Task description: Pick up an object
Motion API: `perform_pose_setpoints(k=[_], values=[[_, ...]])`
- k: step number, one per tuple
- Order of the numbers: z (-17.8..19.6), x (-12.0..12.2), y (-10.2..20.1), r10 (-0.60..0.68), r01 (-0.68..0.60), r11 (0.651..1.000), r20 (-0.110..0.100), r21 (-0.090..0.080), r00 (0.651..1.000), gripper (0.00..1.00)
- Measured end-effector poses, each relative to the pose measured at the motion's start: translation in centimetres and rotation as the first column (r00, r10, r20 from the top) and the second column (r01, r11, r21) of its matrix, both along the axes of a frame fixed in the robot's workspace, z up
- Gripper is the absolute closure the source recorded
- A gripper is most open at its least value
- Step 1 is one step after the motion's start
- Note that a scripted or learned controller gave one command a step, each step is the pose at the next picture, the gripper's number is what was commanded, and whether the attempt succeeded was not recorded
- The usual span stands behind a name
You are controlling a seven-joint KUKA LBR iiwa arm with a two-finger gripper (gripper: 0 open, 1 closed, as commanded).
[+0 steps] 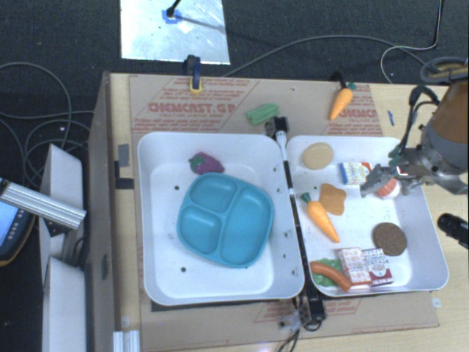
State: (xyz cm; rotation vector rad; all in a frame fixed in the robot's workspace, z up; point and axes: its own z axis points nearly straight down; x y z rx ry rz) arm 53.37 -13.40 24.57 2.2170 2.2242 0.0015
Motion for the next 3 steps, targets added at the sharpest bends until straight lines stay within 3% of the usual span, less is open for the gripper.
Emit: perform_pose_setpoints(k=[1, 2, 3], values=[[-13.2, -0.7, 1.2, -0.002, 0.002, 1.000, -0.003, 0.001, 1.000, 0.00], [-16.1, -1.6, 4.4, -0.001, 0.001, 1.000, -0.001, 0.001, 1.000, 0.00], [-16.1, 2.9, 1.8, -0.001, 0.001, 1.000, 0.001, -0.001, 1.000, 0.00]])
